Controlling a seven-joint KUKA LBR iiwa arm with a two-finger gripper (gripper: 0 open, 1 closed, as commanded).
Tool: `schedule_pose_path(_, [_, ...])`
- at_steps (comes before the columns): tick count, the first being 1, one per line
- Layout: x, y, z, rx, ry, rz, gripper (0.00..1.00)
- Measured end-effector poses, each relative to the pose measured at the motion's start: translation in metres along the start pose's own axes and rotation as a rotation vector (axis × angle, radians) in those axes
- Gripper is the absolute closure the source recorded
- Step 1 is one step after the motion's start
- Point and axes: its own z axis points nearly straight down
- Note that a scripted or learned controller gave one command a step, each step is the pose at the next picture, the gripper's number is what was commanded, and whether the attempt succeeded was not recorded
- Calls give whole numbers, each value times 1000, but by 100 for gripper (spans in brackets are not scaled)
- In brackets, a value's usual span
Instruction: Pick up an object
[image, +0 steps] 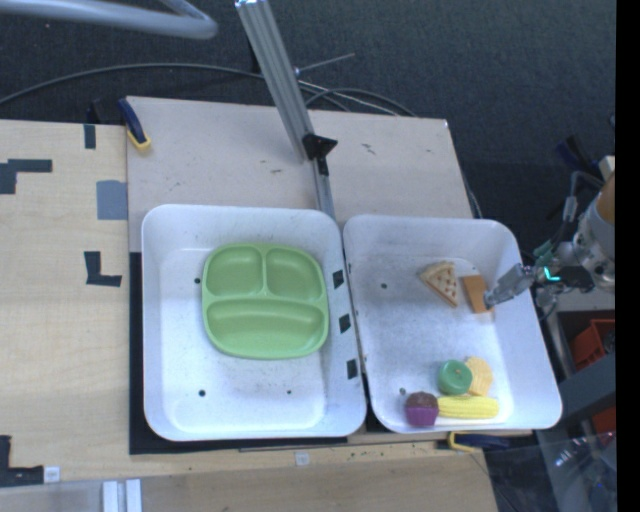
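Nearest the lens, a yellow corn cob lay crosswise along the right bin's front wall, with a purple fruit at its left end and a green round piece just behind. Farther back, an orange block stood just left of the gripper, beside a tan wedge; whether the fingers touched it, or how they stood, I could not tell. A green divided plate sat in the left bin.

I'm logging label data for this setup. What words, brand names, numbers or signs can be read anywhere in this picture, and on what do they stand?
None can be read: nothing legible shows on the green plate, the two white bins, the toy foods or the gripper.
The small white tag at the bench's front edge is too small to tell.
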Motion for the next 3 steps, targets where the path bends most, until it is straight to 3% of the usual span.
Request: schedule_pose_path(3, [-10,6,143,6,1,1,0])
